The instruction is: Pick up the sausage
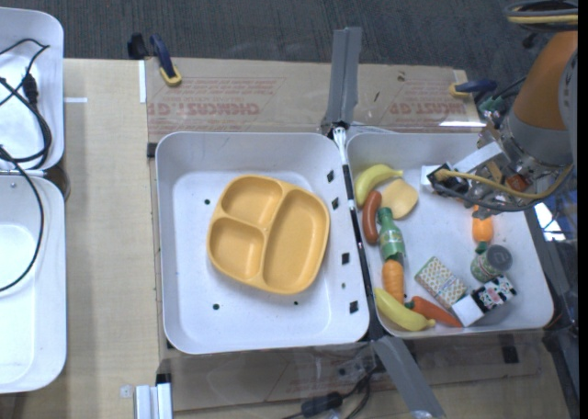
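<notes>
Sausage [370, 217], smooth reddish cylinder, perhaps plastic, beside curved yellow banana [374, 178]

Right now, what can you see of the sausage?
The sausage is a short, smooth, reddish-brown link with rounded ends, plastic by its look. It lies flat in the right bin, lengthways close to the bin's left wall. A yellow banana seems to touch its far end, and a green bottle lies against its right side.
</notes>
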You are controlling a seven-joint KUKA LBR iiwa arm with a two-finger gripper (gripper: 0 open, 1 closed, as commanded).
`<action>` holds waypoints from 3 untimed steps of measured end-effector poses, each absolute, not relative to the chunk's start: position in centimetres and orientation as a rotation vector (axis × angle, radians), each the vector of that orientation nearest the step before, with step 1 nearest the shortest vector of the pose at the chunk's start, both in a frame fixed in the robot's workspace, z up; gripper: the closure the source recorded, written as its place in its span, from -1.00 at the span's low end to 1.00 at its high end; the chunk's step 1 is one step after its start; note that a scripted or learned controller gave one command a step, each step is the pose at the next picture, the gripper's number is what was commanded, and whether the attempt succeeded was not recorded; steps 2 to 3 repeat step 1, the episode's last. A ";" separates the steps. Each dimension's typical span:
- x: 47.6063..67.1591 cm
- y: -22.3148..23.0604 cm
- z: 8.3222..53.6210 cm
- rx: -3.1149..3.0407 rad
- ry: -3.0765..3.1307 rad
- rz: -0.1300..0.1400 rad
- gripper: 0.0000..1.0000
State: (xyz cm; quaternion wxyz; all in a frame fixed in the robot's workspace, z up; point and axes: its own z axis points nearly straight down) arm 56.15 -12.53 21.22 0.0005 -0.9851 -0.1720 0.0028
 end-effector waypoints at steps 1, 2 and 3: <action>56.1 -12.5 21.2 -3.094 -0.540 0.009 -1.00; 56.1 -12.5 21.2 -3.094 -0.540 0.009 -1.00; 56.1 -12.5 21.2 -3.094 -0.540 0.009 -1.00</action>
